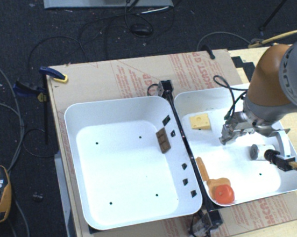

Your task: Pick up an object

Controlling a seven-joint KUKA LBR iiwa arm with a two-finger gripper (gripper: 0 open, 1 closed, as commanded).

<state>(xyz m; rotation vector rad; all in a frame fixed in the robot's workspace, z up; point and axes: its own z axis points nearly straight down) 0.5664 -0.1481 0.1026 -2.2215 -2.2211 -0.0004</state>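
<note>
Two white bins: left bin (84, 123), right bin (245, 192). One arm (279, 82) reaches in from the right over the right bin, gripper (231, 131) low, nothing visibly held; finger spread can't tell. Step looks like approach, pre-grasp. Nearest target: one cheese wedge (200, 122), far-left in the right bin, just left of the gripper. Next likely shift left, descend, close. One orange-red toy (219, 190) near-left corner. One brown chocolate bar (163, 140), left bin's right wall.

Probably a robotics lab: cardboard-topped bench (132, 74), loose cables (99, 29) across dark carpet, clamp (55, 74).
</note>
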